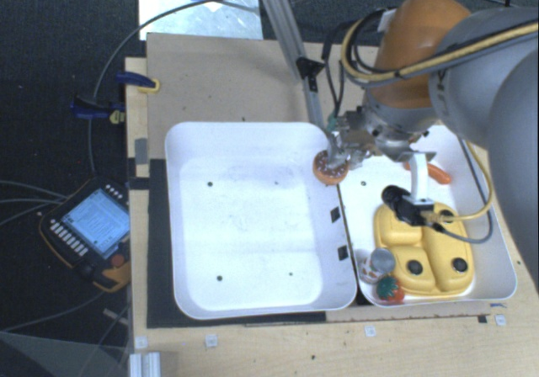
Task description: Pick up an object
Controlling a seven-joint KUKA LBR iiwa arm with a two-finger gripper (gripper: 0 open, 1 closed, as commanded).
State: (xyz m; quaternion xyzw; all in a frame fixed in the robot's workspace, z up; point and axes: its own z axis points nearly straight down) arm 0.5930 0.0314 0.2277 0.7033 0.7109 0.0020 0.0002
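- Near edge of the right bin, by its near-left corner: a small red-and-green object, touching or just beside the yellow toy.
- Just beyond it, a grey round-topped object, close to the bin's left wall.
- Yellow moulded toy with black spots takes up most of the near half of the right bin.
- Left bin: white floor with a few small dark dots.
- Off the bench's left edge, level with the bins: a handheld pendant, screen lit.
- Far half of the right bin, toward its right wall: a small orange object, partly hidden.
- Task's thing: a round brown object at the far end of the rim where the two bins meet, about over the dividing edge.
- Gripper sits right above that round brown object, touching or nearly so. Cannot tell whether the pincer is apart, together or clamped on it.
- Arm's orange band rises over the far edge of the right bin.
- Far-left corner of the bench: a blue clamp.
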